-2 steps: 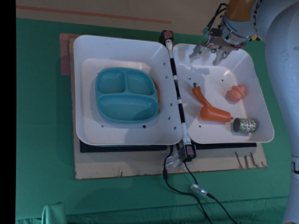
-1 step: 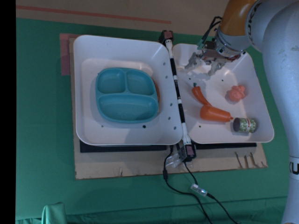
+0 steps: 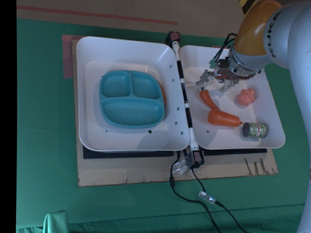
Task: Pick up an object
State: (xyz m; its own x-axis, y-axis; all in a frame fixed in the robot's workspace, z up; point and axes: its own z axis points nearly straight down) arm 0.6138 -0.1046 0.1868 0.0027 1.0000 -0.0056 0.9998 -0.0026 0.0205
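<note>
Nearest us in the right bin point(image 3: 272, 141), we see a small can point(image 3: 254, 129) lying on its side at five o'clock. At the bin's centre lies a carrot point(image 3: 224, 119), with a chili point(image 3: 208, 99) just past it at ten o'clock and a pink toy point(image 3: 246, 97) at two o'clock. The gripper point(image 3: 215, 83) hangs over the far half with jaws spread, pinching nothing, one fingertip near the chili. The left bin point(image 3: 92, 57) holds a teal tray point(image 3: 131, 99).

Single fixed overhead view, slanting down on both bins point(image 3: 131, 50).
</note>
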